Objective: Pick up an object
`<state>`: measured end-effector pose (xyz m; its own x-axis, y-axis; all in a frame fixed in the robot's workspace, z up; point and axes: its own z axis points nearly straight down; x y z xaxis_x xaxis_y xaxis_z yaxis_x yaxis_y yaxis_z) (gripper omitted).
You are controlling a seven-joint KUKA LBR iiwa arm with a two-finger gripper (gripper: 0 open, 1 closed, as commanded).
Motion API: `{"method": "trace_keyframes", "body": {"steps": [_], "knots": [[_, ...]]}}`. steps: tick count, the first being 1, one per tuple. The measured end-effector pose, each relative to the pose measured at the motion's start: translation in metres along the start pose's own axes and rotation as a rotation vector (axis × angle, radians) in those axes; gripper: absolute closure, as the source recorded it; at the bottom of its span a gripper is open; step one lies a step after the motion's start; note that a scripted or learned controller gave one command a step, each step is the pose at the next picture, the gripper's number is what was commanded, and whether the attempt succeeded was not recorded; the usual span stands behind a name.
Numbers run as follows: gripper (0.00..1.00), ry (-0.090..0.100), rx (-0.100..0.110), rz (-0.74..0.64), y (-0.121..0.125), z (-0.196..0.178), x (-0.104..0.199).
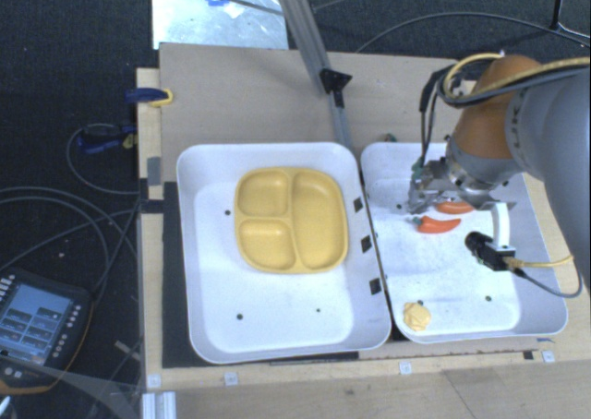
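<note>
My gripper [418, 199] reaches down into the right bin [536, 311], near its upper middle. Just right of the gripper's tip lies a red-orange carrot-like piece [441, 224], and a second orange piece [453, 208] lies close above it, partly under the wrist. The gripper's tip is right beside the left end of these pieces; whether it touches them is unclear. A small pale yellow lump [417, 316] rests at the bin's front left corner, well away from the gripper.
The left bin [212, 316] holds a yellow divided plate [291, 220] in its upper middle. A black cable connector [488, 251] hangs from the arm over the right bin. A grey pole [309, 29] slants across the back of the bench.
</note>
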<state>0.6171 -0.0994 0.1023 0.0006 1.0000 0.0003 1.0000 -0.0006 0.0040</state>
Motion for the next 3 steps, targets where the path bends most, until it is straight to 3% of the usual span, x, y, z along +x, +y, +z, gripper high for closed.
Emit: {"method": "trace_keyframes", "body": {"steps": [2, 3], "knots": [[1.0, -0.001, -0.003, -0.005, -0.003, -0.108, -0.006], [1.0, 0.002, 0.003, -0.011, -0.016, -0.115, 0.036]]}}
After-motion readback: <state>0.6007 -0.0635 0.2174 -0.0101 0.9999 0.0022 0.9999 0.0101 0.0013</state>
